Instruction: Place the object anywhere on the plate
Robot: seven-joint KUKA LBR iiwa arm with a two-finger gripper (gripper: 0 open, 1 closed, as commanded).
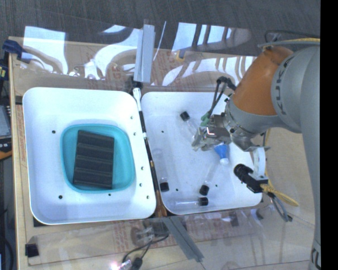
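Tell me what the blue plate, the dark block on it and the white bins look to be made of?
The plate looks like glossy turquoise plastic: even colour, soft rounded rim. The block seems matte black rubber or plastic, with ridges across its top and no shine. The bins look like smooth white moulded plastic, with rounded corners and faint glare.

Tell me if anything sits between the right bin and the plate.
Yes: the two bins' raised rims meet between them. A dark ridged block already lies on the teal plate in the left bin, leaving bare plate around it. The gripper is over the right bin.
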